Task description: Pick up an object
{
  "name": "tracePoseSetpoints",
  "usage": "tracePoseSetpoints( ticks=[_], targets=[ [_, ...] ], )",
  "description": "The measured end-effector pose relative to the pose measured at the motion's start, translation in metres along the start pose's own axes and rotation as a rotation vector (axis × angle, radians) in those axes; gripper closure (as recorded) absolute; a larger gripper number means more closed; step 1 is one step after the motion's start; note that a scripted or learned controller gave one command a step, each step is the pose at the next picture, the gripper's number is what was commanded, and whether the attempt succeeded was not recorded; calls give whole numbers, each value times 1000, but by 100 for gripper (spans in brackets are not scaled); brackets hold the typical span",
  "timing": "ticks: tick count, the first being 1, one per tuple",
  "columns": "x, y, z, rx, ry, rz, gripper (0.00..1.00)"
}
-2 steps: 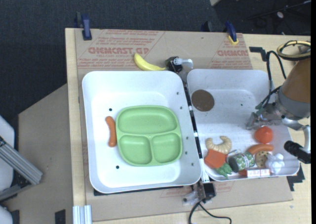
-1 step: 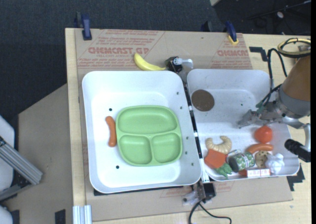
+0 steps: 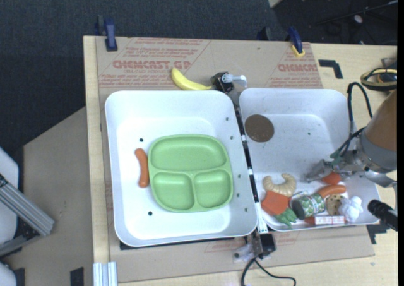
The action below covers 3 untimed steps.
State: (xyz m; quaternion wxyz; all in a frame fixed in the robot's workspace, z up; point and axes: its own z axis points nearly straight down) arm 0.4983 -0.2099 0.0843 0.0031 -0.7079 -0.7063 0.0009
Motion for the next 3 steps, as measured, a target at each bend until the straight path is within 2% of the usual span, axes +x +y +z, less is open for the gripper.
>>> tracePoseSetpoints(
  ticks=[1, 2, 3],
  targets=[
    [0, 3, -10, -6, -3, 0, 100],
    [66, 94, -69, -17, -5, -12, 100],
    [128, 37, -155, -3, -3, -4, 100]
  ],
)
